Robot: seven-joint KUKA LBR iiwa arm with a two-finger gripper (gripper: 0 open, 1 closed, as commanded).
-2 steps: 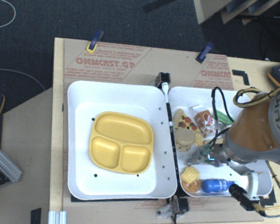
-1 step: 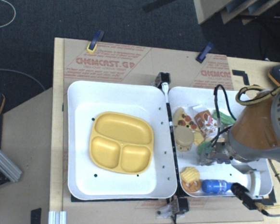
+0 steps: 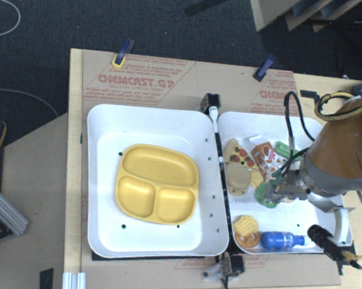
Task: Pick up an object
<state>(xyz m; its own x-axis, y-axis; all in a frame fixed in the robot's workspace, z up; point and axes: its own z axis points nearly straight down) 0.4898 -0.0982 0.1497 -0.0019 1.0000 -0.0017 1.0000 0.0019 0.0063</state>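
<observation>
- The grey arm with its orange band point(image 3: 340, 144) reaches in from the right and bends down over the right-hand shallow white bin point(image 3: 307, 127).
- Its gripper point(image 3: 282, 187) hangs low among the bin's contents; whether it is spread or closed cannot be told, since the wrist body hides that part from above.
- Just left of and below the gripper lies a round green plastic piece point(image 3: 265, 195), touching or almost touching the gripper; whether it is gripped is unclear.
- Up and to the left of the gripper sits a red-and-white printed packet point(image 3: 264, 155), with a small green item point(image 3: 283, 148) just beside it, above the gripper.
- Further left lie a tan toy pizza slice with red dots point(image 3: 237, 154) and, below it, a beige rounded lump point(image 3: 239, 179).
- Below the gripper, near the bin's front edge, a blue plastic bottle point(image 3: 281, 240) lies on its side; a yellow ridged toy food piece point(image 3: 246, 227) sits just left of it.
- Far to the left of the gripper, the other white bin point(image 3: 107, 129) holds a yellow three-compartment plastic plate point(image 3: 157, 184).
- Both bins rest on a brown cardboard-covered surface point(image 3: 142, 80) with red print.
</observation>
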